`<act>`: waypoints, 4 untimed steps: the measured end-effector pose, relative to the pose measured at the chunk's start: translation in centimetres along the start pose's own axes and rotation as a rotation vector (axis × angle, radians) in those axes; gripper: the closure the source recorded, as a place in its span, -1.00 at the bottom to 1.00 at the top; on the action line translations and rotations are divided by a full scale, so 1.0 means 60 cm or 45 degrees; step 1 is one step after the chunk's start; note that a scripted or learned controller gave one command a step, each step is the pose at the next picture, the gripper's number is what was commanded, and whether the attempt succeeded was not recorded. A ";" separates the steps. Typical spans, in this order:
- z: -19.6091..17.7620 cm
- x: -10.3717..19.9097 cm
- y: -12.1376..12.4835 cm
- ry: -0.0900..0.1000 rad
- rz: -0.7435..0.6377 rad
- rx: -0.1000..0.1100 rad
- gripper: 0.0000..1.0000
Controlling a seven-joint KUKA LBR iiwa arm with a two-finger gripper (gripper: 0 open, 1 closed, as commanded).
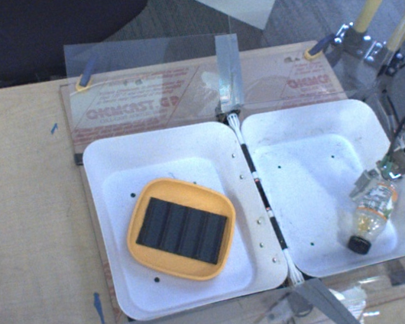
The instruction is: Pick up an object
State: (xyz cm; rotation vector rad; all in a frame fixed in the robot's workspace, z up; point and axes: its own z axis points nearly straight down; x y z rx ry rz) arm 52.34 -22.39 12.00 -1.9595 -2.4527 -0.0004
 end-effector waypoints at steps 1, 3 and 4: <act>0.052 0.042 -0.008 -0.008 -0.040 -0.011 -1.00; 0.052 0.126 -0.041 -0.006 0.156 -0.013 -1.00; 0.051 0.197 -0.018 -0.009 -0.258 -0.015 -1.00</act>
